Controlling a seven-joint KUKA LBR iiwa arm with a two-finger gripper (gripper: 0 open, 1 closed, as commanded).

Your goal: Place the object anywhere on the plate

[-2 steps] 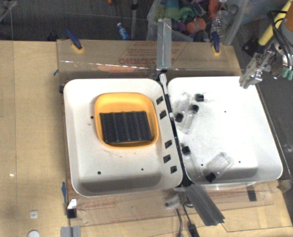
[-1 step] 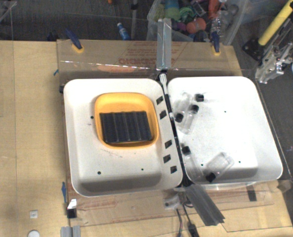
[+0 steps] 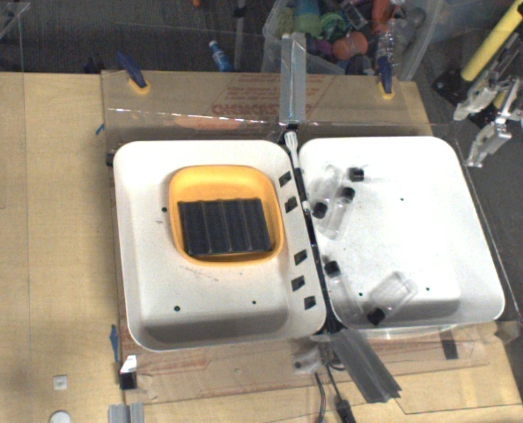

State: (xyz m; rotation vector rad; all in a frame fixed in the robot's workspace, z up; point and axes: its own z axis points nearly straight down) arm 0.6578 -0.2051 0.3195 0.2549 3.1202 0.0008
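Observation:
An orange-yellow plate [image 3: 222, 183] sits in the left white bin [image 3: 147, 236]. A black ribbed rectangular object [image 3: 224, 226] lies flat on the plate, covering most of its floor. My gripper [image 3: 493, 122] hangs at the far right, above and outside the back right corner of the right bin [image 3: 438, 227], well away from the plate. Nothing shows in it.
The right bin holds clear plastic bottles with black caps: two near its back left [image 3: 336, 196] and one at the front [image 3: 390, 291]. A metal divider [image 3: 304, 236] runs between the bins. A crate of colourful toys [image 3: 349, 11] stands behind the bench.

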